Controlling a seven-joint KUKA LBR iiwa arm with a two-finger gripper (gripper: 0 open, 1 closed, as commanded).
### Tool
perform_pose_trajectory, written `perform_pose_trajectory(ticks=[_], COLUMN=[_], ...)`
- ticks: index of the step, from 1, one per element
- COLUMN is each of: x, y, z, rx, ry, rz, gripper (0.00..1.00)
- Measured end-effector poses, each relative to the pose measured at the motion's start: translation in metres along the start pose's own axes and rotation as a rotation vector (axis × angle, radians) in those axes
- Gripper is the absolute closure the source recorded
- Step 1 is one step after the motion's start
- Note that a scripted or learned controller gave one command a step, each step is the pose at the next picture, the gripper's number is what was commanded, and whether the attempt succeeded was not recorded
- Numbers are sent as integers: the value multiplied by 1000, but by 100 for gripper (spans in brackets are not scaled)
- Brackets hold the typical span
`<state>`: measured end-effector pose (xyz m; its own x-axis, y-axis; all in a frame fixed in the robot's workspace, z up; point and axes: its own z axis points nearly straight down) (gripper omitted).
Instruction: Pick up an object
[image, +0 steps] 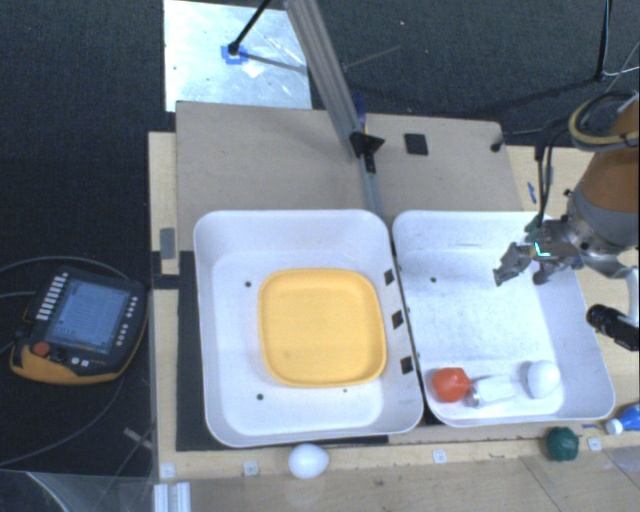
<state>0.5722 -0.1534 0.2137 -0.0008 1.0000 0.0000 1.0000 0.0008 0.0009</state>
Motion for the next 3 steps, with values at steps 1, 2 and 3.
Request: perform_pose_trajectory(ticks=[1, 2, 3], x=[0, 10, 12], y=[0, -4, -12], z=[0, 52, 97], rx=[0, 4, 4], ry=[0, 1, 1], rz=[0, 0, 1], gripper=[0, 0, 0])
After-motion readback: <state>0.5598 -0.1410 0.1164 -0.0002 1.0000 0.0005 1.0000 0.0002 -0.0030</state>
